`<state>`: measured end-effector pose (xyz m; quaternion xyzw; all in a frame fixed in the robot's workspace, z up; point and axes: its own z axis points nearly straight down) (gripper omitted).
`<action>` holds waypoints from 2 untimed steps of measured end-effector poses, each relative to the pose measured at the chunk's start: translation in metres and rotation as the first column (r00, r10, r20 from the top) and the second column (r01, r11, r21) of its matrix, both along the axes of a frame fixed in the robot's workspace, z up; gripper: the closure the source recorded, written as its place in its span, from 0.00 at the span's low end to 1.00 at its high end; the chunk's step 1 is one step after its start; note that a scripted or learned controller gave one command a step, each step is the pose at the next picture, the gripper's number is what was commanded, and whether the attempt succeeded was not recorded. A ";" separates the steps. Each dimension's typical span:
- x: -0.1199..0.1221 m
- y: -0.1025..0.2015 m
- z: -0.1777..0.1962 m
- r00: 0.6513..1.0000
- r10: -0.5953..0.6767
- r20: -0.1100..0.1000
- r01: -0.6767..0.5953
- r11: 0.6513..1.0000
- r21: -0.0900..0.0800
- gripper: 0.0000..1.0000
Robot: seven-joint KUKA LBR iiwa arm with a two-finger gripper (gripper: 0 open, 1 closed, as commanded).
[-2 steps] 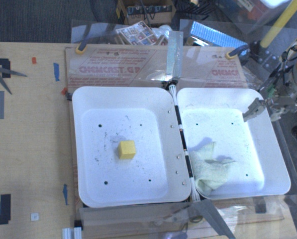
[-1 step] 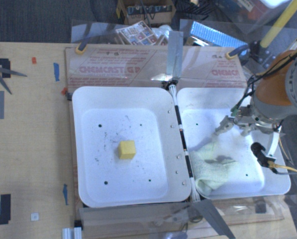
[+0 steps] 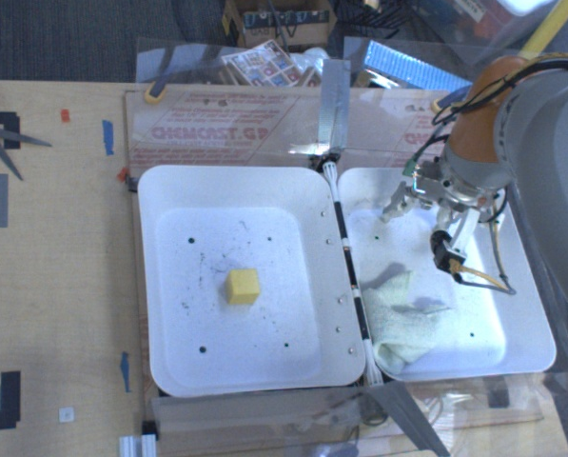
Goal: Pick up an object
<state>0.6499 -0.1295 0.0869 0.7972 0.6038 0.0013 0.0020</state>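
White cloth (image 3: 402, 327) lies crumpled, outline blurred against right bin (image 3: 526, 350).

The grey arm with an orange band (image 3: 512, 122) is being cut off by the right edge; the pale crumpled cloth (image 3: 407, 317) is being blurred against the right white bin (image 3: 526, 346)
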 end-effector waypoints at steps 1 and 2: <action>0.002 0.002 0.013 1.000 0.004 0.005 -0.004 1.000 -0.001 1.00; -0.030 -0.034 0.001 0.986 0.168 -0.001 -0.168 0.986 0.000 1.00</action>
